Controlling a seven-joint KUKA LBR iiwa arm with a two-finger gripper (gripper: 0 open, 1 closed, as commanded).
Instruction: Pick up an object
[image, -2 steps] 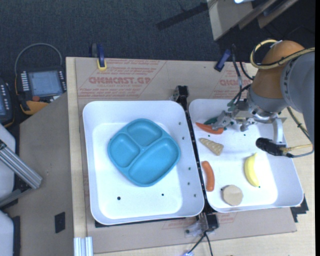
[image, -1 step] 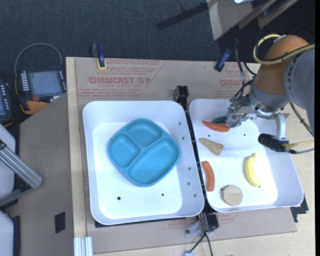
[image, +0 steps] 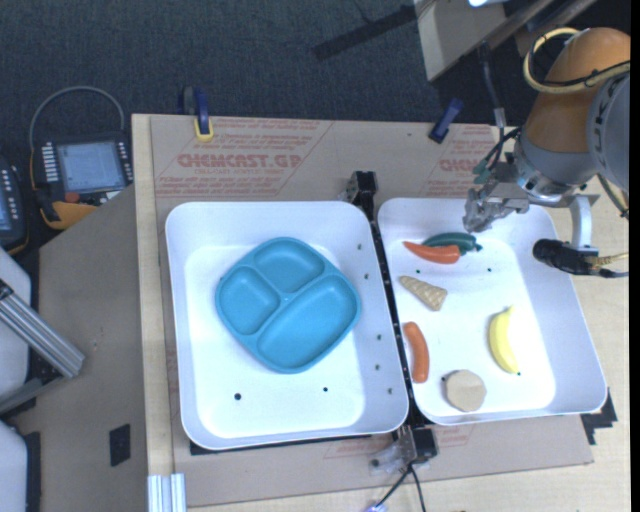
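2 fingers of the hand (image: 482, 217) hang just above the chili pepper (image: 440, 248); opening unclear

Setting: a robotics laboratory test cell — not a domestic or retail space. Indicators: a bench topped with a protective board (image: 300, 150) printed with a manufacturer's name and fixed by clamps (image: 203, 122); two shallow white bins (image: 190, 330) joined side by side by black brackets; a grey and orange industrial arm (image: 575, 90); a handheld control pendant (image: 88, 166) with screen and coiled cable on dark carpet; aluminium framing (image: 35, 335) at the left edge. Bin contents are plastic toy food items (image: 505, 340) — test props.
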